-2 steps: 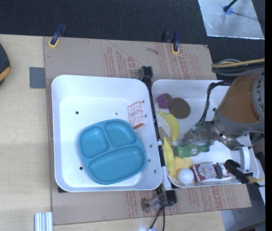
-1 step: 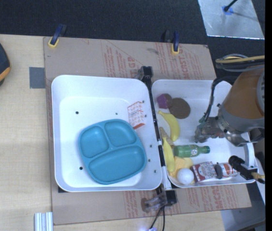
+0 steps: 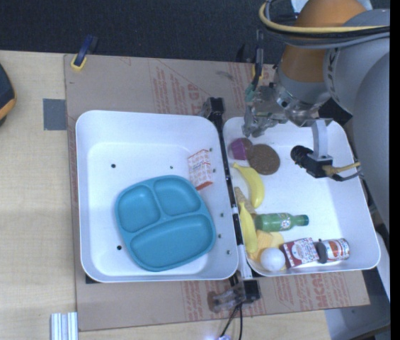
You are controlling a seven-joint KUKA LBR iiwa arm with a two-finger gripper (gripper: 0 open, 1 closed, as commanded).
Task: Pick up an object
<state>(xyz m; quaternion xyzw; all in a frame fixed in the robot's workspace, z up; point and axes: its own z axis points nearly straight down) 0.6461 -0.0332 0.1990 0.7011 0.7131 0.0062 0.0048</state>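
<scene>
Gripper [image 3: 256,122]: low over the far left corner of the right bin [image 3: 359,211]; whether spread or pressed together cannot be told. Nothing seen held.

Just beside it on the bin floor: purple object [image 3: 240,148], touching a brown disc [image 3: 264,159]. Nearer the camera: 2 bananas [image 3: 250,183], green bottle [image 3: 279,222], white ball [image 3: 272,259], red-and-white can [image 3: 316,251].

In the left bin [image 3: 97,190]: blue divided plate [image 3: 166,222], small carton [image 3: 200,168] against the right wall.
</scene>
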